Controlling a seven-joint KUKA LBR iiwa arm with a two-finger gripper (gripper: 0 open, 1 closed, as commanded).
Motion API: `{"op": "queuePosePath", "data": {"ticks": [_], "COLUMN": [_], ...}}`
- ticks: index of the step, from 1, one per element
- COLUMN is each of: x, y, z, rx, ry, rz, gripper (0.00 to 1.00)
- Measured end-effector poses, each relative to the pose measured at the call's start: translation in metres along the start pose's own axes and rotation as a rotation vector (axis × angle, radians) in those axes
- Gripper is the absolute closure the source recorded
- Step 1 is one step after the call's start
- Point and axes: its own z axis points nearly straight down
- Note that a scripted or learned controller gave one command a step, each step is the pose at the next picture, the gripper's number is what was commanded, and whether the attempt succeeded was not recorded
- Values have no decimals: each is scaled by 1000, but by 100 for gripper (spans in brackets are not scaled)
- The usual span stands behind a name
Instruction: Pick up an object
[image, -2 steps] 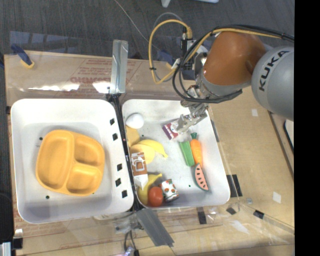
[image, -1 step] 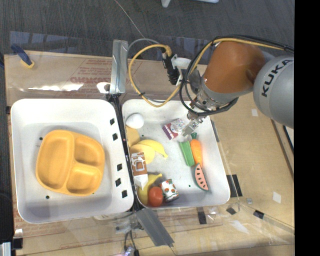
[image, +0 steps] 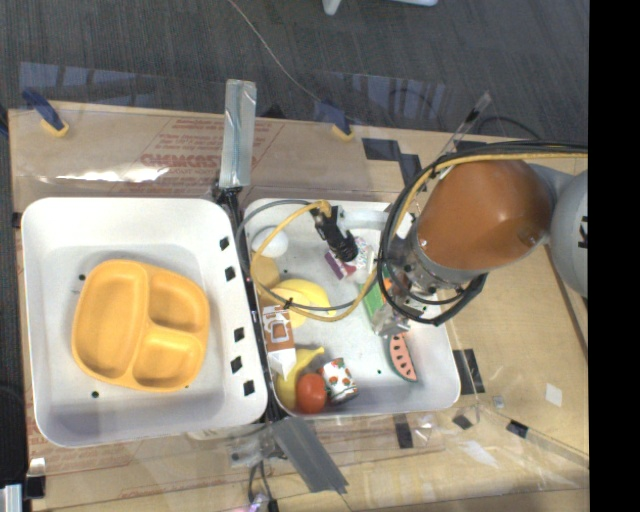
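My gripper (image: 390, 308) hangs low over the right side of the right bin (image: 440, 385), mostly covered by the orange-banded wrist (image: 480, 215). Just below it lies a watermelon slice (image: 402, 357), and a green item (image: 371, 298) sits at its left edge. Further left in the bin are a yellow lemon (image: 302, 296), a small purple piece (image: 337, 264) and a white ball (image: 272, 243). Near the front lie a banana (image: 288, 370), a red tomato (image: 311, 394) and a small spotted can (image: 339, 380). I see nothing held between the fingers.
The left bin (image: 60, 410) holds a yellow divided plate (image: 140, 322). A small brown and white packet (image: 278, 328) lies by the wall between the bins. Yellow and black cables loop over the right bin's middle.
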Motion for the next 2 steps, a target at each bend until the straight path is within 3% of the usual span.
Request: {"op": "queuePosePath", "data": {"ticks": [1, 2], "x": [-9, 10], "y": [-83, -41], "z": [13, -26], "rx": [-1, 2], "ry": [-5, 3], "rz": [75, -62], "gripper": [100, 100]}}
